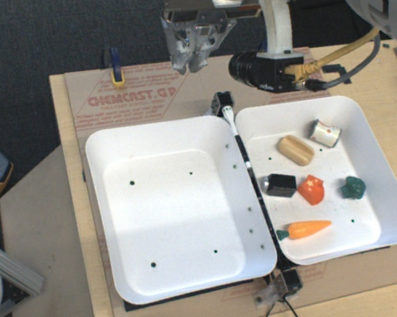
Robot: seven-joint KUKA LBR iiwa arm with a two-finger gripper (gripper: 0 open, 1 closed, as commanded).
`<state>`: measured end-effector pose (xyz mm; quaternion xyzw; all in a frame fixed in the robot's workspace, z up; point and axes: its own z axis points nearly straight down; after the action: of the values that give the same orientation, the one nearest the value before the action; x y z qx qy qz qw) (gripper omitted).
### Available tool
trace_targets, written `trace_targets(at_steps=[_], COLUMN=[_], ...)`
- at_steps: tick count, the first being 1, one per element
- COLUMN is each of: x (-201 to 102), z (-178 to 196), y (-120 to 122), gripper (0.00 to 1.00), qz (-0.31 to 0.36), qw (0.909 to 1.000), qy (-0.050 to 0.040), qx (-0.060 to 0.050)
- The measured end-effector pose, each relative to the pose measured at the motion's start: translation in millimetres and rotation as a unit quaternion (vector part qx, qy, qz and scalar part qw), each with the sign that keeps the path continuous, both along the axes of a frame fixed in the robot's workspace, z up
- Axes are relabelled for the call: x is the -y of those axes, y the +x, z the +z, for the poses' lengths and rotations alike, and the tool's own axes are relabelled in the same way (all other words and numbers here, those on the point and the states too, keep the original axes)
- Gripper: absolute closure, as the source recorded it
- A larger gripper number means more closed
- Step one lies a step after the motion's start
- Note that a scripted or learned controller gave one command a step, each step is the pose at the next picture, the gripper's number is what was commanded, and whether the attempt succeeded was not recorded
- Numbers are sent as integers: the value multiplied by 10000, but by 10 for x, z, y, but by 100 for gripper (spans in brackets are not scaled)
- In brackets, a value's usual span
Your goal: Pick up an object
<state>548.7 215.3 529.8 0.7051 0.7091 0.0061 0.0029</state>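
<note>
1. My fingers (195,53) hang high above the far edge of the counter (145,88), beyond both bins and over the printed board. They point down, close together with nothing between them — closed and empty, as far as I can judge.

2. Everything worth picking lies in the right bin (382,216): a tan block (296,150), a small white cylinder (324,133), a black block (280,184), a red piece (311,189), a green lump (353,187) and an orange carrot (307,229). The left bin (109,203) holds none of them.

3. What could go wrong: I am well apart from all of these, so any descent from here lands on bare board, not on a target.

4. The black block and the red piece sit just beside each other; coming down between them could nudge one aside or catch both.

5. The carrot is long and tapered — a grip across its thin end would likely slip.

6. The black block is near the bin's inner wall, and a finger could strike the rim where the two bins meet.

7. Hard to make out: my fingertips blur against the board, so the gap between them is uncertain.

8. My wrist is cut off by the top edge.

9. I cannot tell whether the white cylinder is hollow, or what the green lump is.
</note>
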Motion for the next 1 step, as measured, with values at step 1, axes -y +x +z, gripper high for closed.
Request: trace_targets(at_steps=[1], x=[-98], z=[-1620], y=[6], gripper=[100], qz=[-26], qw=[9999], qy=[-52], qx=[-139])
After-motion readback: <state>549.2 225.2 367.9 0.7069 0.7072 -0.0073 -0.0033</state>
